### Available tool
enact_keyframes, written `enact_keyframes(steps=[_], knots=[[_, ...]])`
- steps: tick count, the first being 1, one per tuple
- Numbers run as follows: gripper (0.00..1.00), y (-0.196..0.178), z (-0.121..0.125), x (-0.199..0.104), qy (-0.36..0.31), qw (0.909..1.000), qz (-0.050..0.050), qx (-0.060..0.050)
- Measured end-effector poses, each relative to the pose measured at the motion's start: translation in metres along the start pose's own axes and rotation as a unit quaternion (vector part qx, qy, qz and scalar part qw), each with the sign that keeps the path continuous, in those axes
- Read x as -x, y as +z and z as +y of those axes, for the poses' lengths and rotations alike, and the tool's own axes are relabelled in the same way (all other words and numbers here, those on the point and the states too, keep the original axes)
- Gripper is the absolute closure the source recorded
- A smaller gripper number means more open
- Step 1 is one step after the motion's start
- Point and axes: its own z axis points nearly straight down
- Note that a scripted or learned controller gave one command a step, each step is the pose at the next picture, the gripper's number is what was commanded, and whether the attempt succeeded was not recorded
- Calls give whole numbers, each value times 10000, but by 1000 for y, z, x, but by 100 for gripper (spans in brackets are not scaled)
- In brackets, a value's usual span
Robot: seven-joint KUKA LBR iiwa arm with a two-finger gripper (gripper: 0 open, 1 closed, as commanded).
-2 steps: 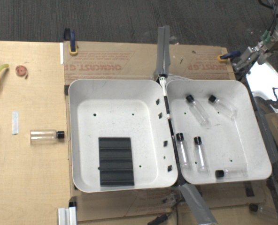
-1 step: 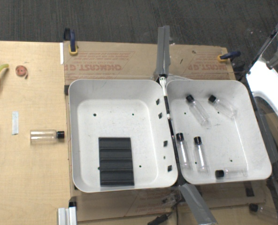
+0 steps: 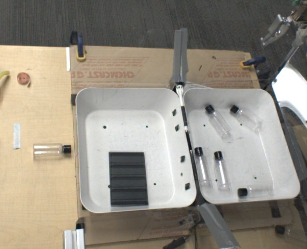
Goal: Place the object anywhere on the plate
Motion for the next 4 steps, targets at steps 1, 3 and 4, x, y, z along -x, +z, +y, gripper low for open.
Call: enact_keyframes(steps=[1,3,4], knots=[[0,0,-34,67,858,9963,4,-13],[0,0,-7,78,2213,9752,0,-8],[0,1,-1,2,3046,9525,3,-25]])
